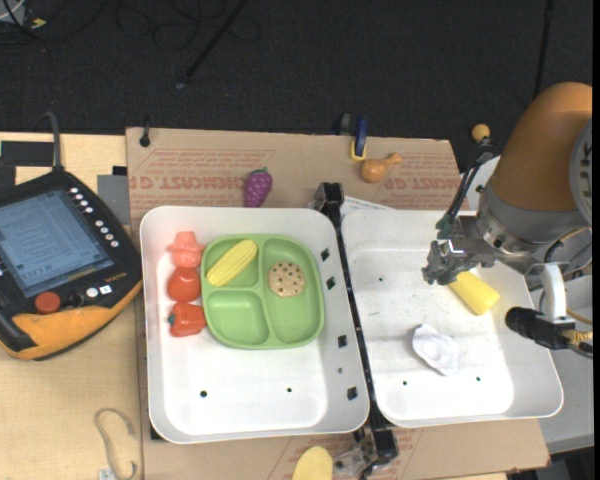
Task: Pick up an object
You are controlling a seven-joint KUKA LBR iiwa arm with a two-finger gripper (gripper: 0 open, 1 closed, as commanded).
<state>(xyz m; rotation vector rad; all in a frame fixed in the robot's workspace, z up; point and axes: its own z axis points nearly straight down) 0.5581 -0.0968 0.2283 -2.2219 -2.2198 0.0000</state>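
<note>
My gripper (pixel 445 265) hangs over the right bin (pixel 400 388), near its upper right part. Just to its right lies a yellow block (pixel 476 293), touching or very close to the fingertips. A crumpled white cloth-like object (pixel 438 349) rests lower in the same bin. The left bin (pixel 240 398) holds a green divided plate (pixel 262 291) with a yellow corn cob (pixel 230 261) and a cookie (pixel 286 279) on it. Red and pink toy pieces (pixel 184 284) lie along the plate's left side.
Behind the bins on the cardboard lie a purple grape toy (pixel 258 186) and an orange pear-like toy (pixel 378 167). A teach pendant (pixel 50 258) sits on the bench at the left. A yellow object (pixel 313 463) lies below the bins' front edge.
</note>
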